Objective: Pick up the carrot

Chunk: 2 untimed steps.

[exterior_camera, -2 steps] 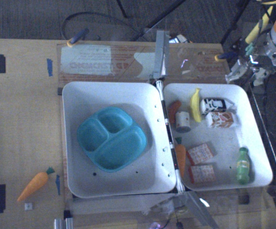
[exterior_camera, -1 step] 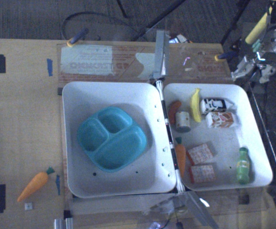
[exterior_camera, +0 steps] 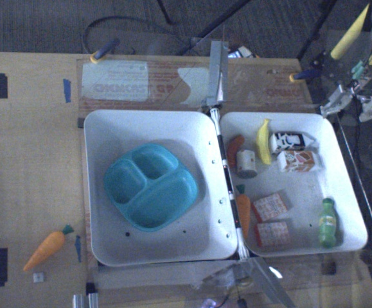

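Note:
An orange carrot (exterior_camera: 243, 214) with a small green top lies in the right bin (exterior_camera: 349, 172), pressed lengthwise against that bin's left wall near the front. A second carrot (exterior_camera: 44, 249) with a green top lies on the wooden bench outside the bins, at the lower left, pointing toward the front-left corner.
The left bin (exterior_camera: 108, 130) holds a teal divided plate (exterior_camera: 150, 186). In the right bin are a banana (exterior_camera: 263, 142), a grey can (exterior_camera: 246, 163), a reddish sausage (exterior_camera: 235, 145), two small cartons (exterior_camera: 291, 140) (exterior_camera: 296, 162), two red packets (exterior_camera: 270, 206) (exterior_camera: 272, 233) and a green bottle (exterior_camera: 327, 222).

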### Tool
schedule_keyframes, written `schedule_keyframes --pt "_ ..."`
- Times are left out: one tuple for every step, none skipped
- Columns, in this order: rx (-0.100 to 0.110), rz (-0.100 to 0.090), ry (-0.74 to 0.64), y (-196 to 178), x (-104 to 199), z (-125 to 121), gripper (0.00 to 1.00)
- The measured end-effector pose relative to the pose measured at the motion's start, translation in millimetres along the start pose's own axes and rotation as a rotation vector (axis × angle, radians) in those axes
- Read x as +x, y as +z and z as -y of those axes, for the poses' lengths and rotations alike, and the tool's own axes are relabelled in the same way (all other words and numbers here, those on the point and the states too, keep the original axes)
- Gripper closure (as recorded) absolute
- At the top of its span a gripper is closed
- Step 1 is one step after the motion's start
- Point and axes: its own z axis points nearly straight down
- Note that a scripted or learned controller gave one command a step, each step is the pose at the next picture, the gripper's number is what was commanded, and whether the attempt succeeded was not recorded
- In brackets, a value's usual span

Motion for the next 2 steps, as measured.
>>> schedule_keyframes --pt "0.000 -0.001 0.030 -25.1 -8.7 42.4 0.00" --pt "-0.002 0.001 0.041 -47.7 14.2 -26.8 0.00"
